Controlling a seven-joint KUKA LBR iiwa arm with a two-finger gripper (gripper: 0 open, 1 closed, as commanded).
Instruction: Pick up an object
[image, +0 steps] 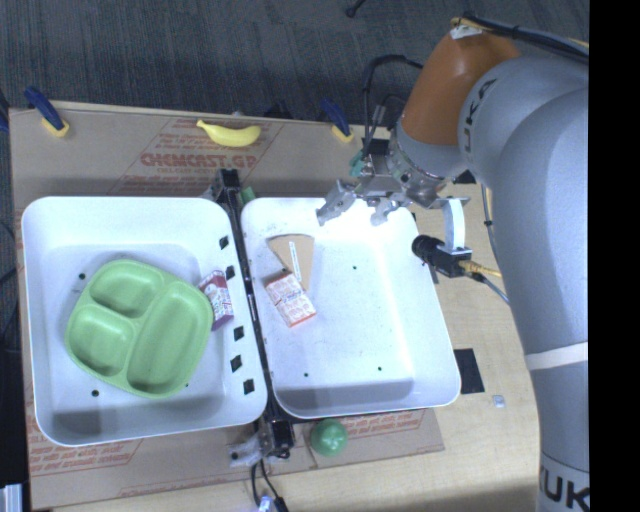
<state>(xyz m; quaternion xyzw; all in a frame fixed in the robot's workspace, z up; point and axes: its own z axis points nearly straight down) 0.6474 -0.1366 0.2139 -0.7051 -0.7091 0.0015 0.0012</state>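
Note:
My gripper (355, 211) hangs over the back edge of the right bin (400, 330), its two fingers spread apart with nothing between them. A tan wedge-shaped piece (293, 252) lies in the right bin's back left corner, just left of and below the gripper. A small red and white packet (289, 299) lies in front of the wedge. In the left bin (50, 240) a green divided plate (138, 325) takes up the middle, and a dark red packet (217, 295) lies by its right wall.
A yellow banana (229, 131) rests on the cardboard behind the bins. A green ball (327, 436) sits on the cardboard in front of the right bin. Blue clamps (47, 112) hold the cardboard at the back. The arm's grey body fills the right side.

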